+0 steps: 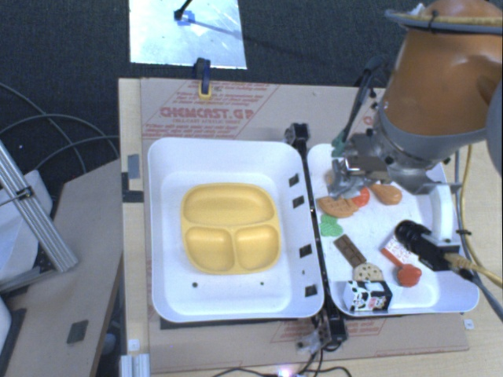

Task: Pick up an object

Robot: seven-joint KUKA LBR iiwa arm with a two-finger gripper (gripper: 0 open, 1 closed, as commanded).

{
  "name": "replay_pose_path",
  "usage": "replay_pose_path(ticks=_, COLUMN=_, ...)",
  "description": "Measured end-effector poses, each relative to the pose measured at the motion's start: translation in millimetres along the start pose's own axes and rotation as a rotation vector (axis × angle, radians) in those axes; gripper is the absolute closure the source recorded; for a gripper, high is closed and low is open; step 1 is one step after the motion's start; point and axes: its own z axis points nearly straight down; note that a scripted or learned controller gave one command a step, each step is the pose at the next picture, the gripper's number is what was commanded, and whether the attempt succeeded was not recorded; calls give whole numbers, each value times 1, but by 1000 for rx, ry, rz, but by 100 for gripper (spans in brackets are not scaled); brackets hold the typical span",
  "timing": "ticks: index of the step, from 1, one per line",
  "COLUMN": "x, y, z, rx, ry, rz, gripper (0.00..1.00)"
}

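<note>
At left on the tabletop, over a cardboard sheet [212,104] with red printing: left bin [169,289], shallow, white, glossy plastic with rounded corners. It holds one pale yellow plate [230,228], matte and rounded-rectangular, with one long compartment above two smaller ones.

Right bin [436,289], same type, sits beside it and holds several small toy-food pieces.
- Green piece [330,228]: flat, rounded, near the bin's left wall.
- Tan pastry-shaped piece [338,206]: elongated, smooth, orange-brown, lying flat in the upper left part of the right bin. It is the nearest candidate for the pick.
- Red round piece [360,199]: touches the pastry's right end.
- Gripper [346,181]: metallic grey, low over the bin, directly above the pastry and red piece and close to both. Contact cannot be confirmed. Whether it is spread or pressed together cannot be told from this angle, and nothing is seen pinched in it.
- Brown bar [350,250]: flat, rectangular, lying diagonally.
- Cookie [367,272]: round, tan with dark spots.
- Cube [369,295]: black-and-white cow patches, at the front wall.
- Orange oval piece [386,194]: smooth, partly under the wrist.
- Red-and-white flat piece [395,251], with a red lumpy piece [409,275] just beside it.

The arm [444,69] has a broad orange shell with a grey collar below, and enters from the right.
</note>
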Motion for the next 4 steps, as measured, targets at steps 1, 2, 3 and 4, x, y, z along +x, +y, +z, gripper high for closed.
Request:
replay_pose_path(ticks=1, x=0, y=1, z=-11, rx=-2, ry=0, rz=-5, gripper=100)
replay_pose_path(ticks=2, x=0, y=2, z=-22, rx=-5, ry=0, rz=-9, gripper=100)
replay_pose_path(ticks=3, x=1, y=3, z=-32, rx=-8, ry=0, rz=-13, gripper=100)
replay_pose_path(ticks=4, x=1, y=3, z=-43, rx=-11, ry=0, rz=-16, gripper=100)
